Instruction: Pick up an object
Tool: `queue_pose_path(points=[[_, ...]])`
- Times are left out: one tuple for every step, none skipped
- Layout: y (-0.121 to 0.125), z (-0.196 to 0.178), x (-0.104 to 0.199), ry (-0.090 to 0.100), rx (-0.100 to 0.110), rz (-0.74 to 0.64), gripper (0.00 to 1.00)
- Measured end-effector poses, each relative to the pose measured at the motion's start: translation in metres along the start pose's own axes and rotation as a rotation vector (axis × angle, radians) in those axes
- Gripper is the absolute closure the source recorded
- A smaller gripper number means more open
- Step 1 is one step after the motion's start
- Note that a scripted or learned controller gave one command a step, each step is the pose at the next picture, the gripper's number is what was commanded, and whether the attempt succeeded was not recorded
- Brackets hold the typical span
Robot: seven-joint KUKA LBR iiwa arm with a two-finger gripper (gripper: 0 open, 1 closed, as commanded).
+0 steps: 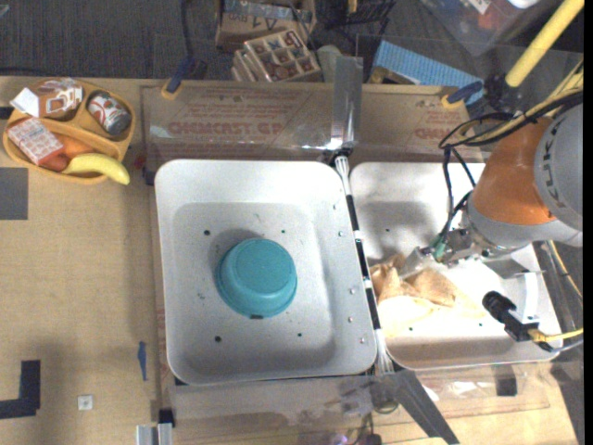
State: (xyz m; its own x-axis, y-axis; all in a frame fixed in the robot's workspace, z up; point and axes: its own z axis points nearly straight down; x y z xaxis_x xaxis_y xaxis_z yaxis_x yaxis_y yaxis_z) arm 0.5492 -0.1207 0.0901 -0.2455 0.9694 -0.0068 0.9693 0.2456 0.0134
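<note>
Nearest my camera sits the left bin (185, 341), with a teal bowl (258, 277) upside down near its middle. At right centre of the frame, the right bin (398, 188) holds a crumpled tan cloth (417, 287), and my end effector (443, 248) hangs just above and to the right of it, close to its upper edge. At upper left of the frame, a yellow tray of toy food (67, 133) rests on the bench (74, 276).
</note>
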Motion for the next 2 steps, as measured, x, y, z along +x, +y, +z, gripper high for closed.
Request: queue_pose_path(points=[[0.0022,-0.0092,0.0,0.002,-0.003,0.0,1.0],[0.0021,-0.009,0.0001,0.002,-0.002,-0.001,0.0]])
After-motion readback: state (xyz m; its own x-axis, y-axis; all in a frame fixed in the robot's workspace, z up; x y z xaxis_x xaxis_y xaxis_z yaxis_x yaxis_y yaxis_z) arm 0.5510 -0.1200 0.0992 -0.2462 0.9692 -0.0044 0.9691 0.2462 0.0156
